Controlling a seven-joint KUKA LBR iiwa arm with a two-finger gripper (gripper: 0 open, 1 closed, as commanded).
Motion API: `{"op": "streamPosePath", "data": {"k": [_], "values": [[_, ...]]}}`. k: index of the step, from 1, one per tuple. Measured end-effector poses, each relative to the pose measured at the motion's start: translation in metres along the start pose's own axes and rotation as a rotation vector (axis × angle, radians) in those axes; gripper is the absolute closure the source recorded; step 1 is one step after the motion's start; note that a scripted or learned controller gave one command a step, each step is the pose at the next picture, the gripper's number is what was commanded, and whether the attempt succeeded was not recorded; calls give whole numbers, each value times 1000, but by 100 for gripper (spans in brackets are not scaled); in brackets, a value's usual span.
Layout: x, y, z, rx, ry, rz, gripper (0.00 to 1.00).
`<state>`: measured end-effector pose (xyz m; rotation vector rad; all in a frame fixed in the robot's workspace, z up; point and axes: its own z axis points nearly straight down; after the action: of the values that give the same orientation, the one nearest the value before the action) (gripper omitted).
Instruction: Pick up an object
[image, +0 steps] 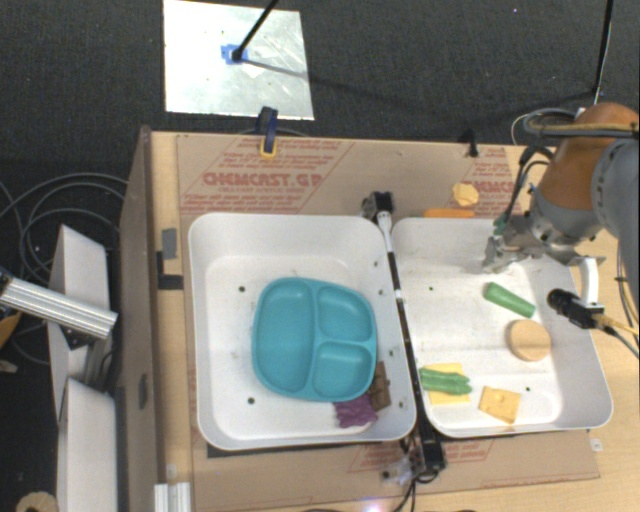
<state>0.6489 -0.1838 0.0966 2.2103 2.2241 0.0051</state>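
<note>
Evidently several small toy-food pieces are offered in the right-hand shallow white plastic bin (590, 405), which lies in the right half of the frame beside the left-hand white bin (215, 300) holding a teal divided plastic plate (315, 338). The grey two-finger gripper (500, 250) is seen low over the upper part of the right bin, at upper right of the frame; whether it is wide or narrow cannot be told at this slant, and nothing can be made out in its grasp. Nearest to it, just below and to the right, a short green cylindrical piece (509, 298) is lying tilted on the bin floor. Lower right of that, a round tan disc (528, 340) is found, and along the bottom of the bin a green pod-shaped piece on a yellow slab (444, 380) and an orange-yellow cracker-like square (500, 403). The green cylinder is judged the likeliest target: it looks light, stiff and smooth, so it may roll or slip out unless it is taken across its short width at mid-length. The disc would probably be too broad to be gripped except across its rim, and the flat square lies too low for easy purchase.
</note>
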Motion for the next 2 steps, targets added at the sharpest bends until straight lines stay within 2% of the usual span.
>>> {"op": "streamPosePath", "data": {"k": [1, 2], "values": [[-24, 23, -98, -6, -3, 2, 100], [-23, 21, -92, 2, 0, 3, 0]]}}
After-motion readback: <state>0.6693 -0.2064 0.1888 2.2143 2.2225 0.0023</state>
